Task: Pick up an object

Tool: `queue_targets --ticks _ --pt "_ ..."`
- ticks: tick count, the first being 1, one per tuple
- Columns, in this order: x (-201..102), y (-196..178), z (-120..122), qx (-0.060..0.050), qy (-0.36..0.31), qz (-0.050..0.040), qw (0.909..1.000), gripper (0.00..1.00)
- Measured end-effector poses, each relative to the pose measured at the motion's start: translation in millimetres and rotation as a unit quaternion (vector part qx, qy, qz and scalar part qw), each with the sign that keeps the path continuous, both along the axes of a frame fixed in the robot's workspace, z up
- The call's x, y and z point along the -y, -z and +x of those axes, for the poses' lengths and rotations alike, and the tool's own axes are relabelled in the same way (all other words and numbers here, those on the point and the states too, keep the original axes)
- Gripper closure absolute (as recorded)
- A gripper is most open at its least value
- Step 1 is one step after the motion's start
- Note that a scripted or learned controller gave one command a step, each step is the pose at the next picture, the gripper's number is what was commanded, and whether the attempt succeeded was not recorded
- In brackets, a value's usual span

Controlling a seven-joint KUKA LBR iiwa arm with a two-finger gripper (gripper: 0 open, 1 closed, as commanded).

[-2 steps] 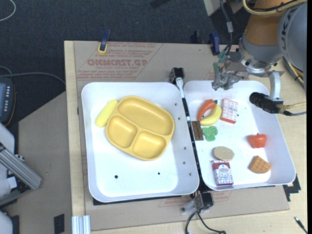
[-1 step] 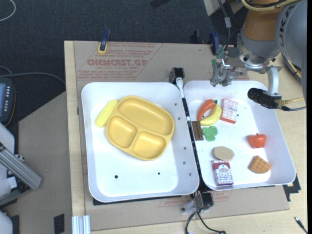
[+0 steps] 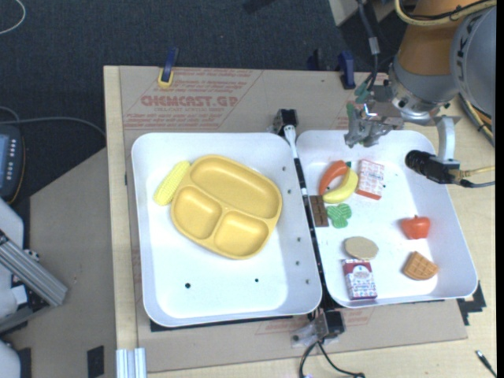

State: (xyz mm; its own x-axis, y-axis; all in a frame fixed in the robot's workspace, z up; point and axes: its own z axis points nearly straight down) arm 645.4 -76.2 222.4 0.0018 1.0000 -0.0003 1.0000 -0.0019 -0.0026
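My gripper (image 3: 363,132) hangs over the far rim of the right bin (image 3: 457,235), above its back left corner. Just in front of it lie a yellow banana (image 3: 344,187), an orange carrot (image 3: 331,173) and a white and pink box (image 3: 370,179). Further forward in the same bin are a green toy (image 3: 339,216), a brown bar (image 3: 317,209), a red tomato (image 3: 416,227), a tan round biscuit (image 3: 361,248), a waffle (image 3: 420,266) and a red carton (image 3: 359,279). Nothing shows in the gripper.
The left bin (image 3: 157,282) holds a yellow divided tray (image 3: 226,205) and a corn cob (image 3: 172,182) at its back left. A black fitting (image 3: 429,166) with a cable sticks out over the right bin's back right. The arm's orange band (image 3: 429,42) rises at the top right.
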Motion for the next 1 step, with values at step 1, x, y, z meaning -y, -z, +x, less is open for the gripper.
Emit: queue_targets --ticks 1 --pt "-7.5 7.7 4.5 0.000 -0.002 0.0002 1.0000 1.00"
